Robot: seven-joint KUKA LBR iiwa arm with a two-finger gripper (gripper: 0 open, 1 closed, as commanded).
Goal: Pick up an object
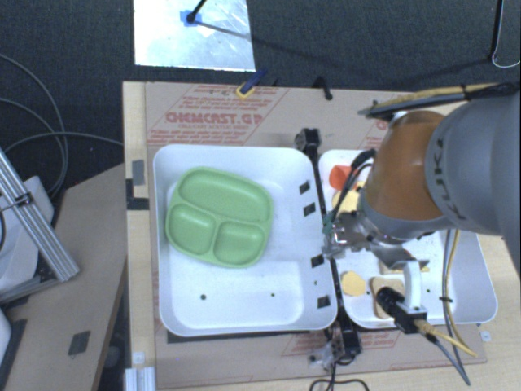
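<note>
The arm [423, 177] is lowered over the right bin [480, 300], its pincer hidden; its state cannot be told. A yellow piece [352, 283] and an orange piece [339, 174] are seen lying in that bin beside the arm.

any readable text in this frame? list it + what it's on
"CHEMCAST GP", or close to it: large red letters on the brown board under the bins, blurred, so the reading is unsure.
Smaller red print above and below that word, and along the board's front edge: too blurred to read.
Dark lettering on the arm's grey housing: too skewed to make out.
Green tray, white bins: no text.
</note>
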